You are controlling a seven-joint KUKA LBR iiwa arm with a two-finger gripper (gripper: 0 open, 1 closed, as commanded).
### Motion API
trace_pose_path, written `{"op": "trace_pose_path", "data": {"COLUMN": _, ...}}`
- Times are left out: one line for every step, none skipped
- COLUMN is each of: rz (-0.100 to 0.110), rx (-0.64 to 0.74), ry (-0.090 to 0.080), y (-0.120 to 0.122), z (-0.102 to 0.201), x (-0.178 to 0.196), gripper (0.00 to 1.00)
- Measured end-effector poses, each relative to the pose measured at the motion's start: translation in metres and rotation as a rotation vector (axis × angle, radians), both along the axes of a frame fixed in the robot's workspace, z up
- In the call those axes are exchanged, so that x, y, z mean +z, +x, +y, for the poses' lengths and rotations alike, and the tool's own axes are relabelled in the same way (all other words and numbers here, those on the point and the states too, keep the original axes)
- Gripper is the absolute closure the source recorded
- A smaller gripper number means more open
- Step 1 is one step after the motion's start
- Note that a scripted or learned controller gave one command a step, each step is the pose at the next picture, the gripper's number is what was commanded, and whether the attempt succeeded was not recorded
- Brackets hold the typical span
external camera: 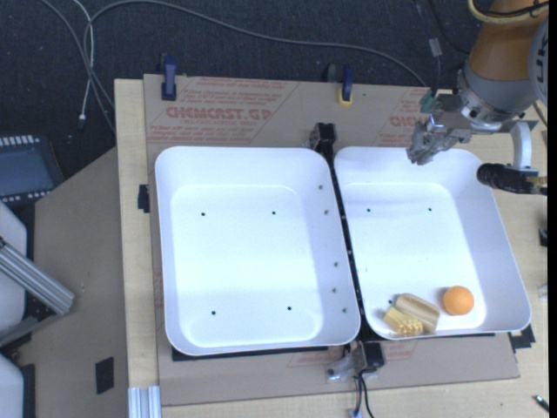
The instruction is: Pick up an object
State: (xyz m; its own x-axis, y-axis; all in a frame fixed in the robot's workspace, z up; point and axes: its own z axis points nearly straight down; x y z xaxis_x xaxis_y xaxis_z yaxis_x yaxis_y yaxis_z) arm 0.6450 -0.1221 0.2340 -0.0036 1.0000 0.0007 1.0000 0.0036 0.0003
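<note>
Your two-finger grey gripper (424, 151) hangs over the right white bin's (487, 233) far rim, grasping nothing; I can't tell its opening. You're at approach: the small round orange ball (458, 300) lies near the front, beside a tan corn-like block (411, 313); reach there.

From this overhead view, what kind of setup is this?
Likely a robot grasping test bench in a lab: two shallow white bins clamped on a board, the arm's hand over the right bin's far edge, and loose cables on dark carpet.

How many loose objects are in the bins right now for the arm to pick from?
2, both in the right bin, near its front edge: an orange ball toward the front right corner, and a tan, corn-like piece just left of it. None looks hidden.
</note>
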Motion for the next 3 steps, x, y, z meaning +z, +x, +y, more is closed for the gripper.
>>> {"op": "trace_pose_path", "data": {"rz": -0.001, "rx": 0.000, "ry": 0.000, "y": -0.016, "z": 0.040, "x": 0.000, "gripper": 1.00}}
{"op": "trace_pose_path", "data": {"rz": -0.001, "rx": 0.001, "ry": 0.001, "y": -0.038, "z": 0.091, "x": 0.005, "gripper": 1.00}}
{"op": "trace_pose_path", "data": {"rz": 0.000, "rx": 0.001, "ry": 0.001, "y": -0.043, "z": 0.151, "x": 0.002, "gripper": 1.00}}
